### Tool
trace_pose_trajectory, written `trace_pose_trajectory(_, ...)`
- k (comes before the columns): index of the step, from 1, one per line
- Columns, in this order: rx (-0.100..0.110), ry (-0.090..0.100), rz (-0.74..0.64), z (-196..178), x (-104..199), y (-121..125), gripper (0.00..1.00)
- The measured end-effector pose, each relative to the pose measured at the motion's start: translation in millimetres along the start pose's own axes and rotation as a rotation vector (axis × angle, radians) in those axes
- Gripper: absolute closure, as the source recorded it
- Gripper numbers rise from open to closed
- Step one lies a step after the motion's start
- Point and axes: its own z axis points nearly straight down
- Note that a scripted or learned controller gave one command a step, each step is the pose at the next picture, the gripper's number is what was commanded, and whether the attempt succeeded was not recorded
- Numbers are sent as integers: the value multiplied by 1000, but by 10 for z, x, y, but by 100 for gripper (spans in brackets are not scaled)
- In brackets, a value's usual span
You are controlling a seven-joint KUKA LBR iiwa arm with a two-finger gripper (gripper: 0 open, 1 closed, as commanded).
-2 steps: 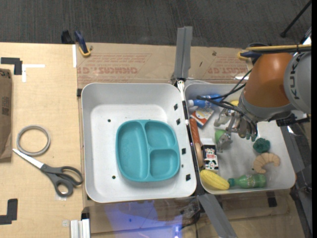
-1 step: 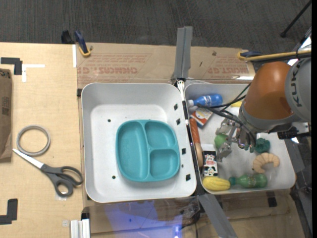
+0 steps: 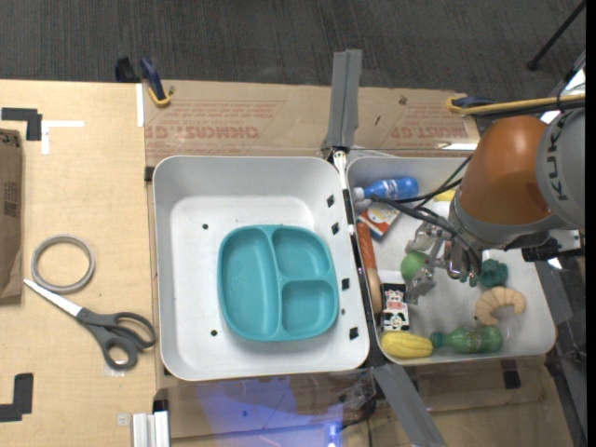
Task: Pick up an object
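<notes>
The right bin [image 3: 535, 338] holds several small items. My gripper [image 3: 426, 270] hangs low over its middle, under the grey and orange wrist [image 3: 503, 180]. A green round object [image 3: 411, 264] lies right against the gripper's left side; I cannot tell whether it is gripped. A teal toy [image 3: 492, 273] and a tan croissant shape [image 3: 500, 302] lie to the right. Along the front lie a yellow corn cob [image 3: 407, 345] and a green bottle [image 3: 471, 340]. A blue bottle [image 3: 394, 188] and a red packet [image 3: 379, 220] sit at the back left.
The left bin [image 3: 177, 212] holds a teal divided plate [image 3: 277, 282]. A black-and-white card [image 3: 395, 309] and an orange stick [image 3: 366, 250] lie by the wall between the bins. Scissors [image 3: 102, 324] and a tape roll [image 3: 62, 263] rest on the bench at left.
</notes>
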Motion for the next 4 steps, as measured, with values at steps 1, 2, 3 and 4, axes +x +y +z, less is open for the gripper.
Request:
trace_pose_trajectory(1,0,0,0,0,0,0,0)
trace_pose_trajectory(2,0,0,0,0,0,0,0)
trace_pose_trajectory(3,0,0,0,0,0,1,0)
trace_pose_trajectory(4,0,0,0,0,0,1,0)
